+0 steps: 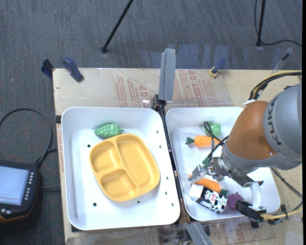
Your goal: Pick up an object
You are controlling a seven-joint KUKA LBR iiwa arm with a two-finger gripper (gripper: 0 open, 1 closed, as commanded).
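On the table (117, 86) two shallow white bins sit side by side, and the right bin (179, 117) serves as the landmark here. The arm (265, 131), grey with its orange band, reaches over the right bin's right half, and its tool (203, 171) hangs low over the middle of that bin, just above the cluster of toys near the bin's front edge; how wide the tool stands cannot be told, since the metal parts there are too small and crowded to read, and no object is visibly held in it. Within the right bin, an orange carrot-like toy (202, 141) lies toward the back, with a green piece (215, 128) just behind it. Nearer the front, another orange piece (210, 184) lies right beside the tool, touching or nearly touching a black-and-white patterned toy (212, 198), and a purple object (233, 200) lies just to the right of that. Immediately left of the right bin, the left bin (71, 137) holds a yellow divided plate (125, 166) at its centre, with a green bumpy toy (107, 130) behind the plate.
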